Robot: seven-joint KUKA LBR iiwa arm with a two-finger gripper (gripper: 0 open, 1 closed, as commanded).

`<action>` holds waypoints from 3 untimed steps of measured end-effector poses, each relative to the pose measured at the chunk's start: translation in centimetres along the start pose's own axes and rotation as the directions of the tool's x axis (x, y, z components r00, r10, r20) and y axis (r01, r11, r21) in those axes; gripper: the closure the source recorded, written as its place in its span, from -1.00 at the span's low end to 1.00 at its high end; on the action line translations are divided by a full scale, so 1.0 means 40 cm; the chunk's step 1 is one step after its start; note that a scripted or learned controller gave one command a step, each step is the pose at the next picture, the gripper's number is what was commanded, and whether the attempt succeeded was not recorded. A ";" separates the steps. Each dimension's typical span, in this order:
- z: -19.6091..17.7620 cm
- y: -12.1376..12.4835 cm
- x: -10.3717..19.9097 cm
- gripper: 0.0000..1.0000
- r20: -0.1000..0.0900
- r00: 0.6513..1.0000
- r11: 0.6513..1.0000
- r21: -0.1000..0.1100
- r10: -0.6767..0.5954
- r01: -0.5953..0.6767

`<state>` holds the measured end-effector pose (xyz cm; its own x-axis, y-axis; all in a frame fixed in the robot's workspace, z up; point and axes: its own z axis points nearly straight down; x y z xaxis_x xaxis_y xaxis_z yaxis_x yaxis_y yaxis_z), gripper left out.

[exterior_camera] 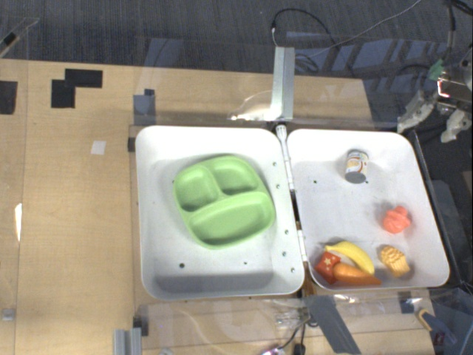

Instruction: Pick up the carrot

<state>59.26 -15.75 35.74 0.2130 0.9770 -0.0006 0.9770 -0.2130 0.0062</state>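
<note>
- Camera view looks down on a wooden surface (66,198) bearing two white bins side by side.
- Left bin (159,272) holds a green divided plate (223,200), lying slightly askew near the bin's middle.
- Right bin (325,198) holds the rest of the things.
- Carrot (355,275) lies flat in the right bin's near corner, at the front wall, touching a red pepper (326,265) on its left.
- Banana (352,255) rests just behind the carrot, against it.
- Yellow-brown lumpy toy (393,259) sits just right of the banana; it may be a pastry, hard to tell.
- Small red-orange toy (397,220) sits apart, farther back.
- Small can (356,166) stands near the bin's far side.
- Hand (437,113) is at the frame's right edge, beyond the right bin's far corner, well apart from the carrot; I cannot tell how far open it is, and nothing is seen in its grasp.
</note>
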 end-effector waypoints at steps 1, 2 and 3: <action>0.238 -0.124 0.036 -1.00 -0.001 0.996 0.996 0.005 -0.088 0.088; -0.147 -0.221 -0.062 -1.00 0.001 0.987 0.987 0.000 0.162 -0.162; -0.197 -0.335 0.326 -1.00 -0.001 0.989 0.989 0.001 0.150 -0.150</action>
<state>48.91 -0.15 43.53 0.3576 0.9339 0.0014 0.9339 -0.3576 0.0050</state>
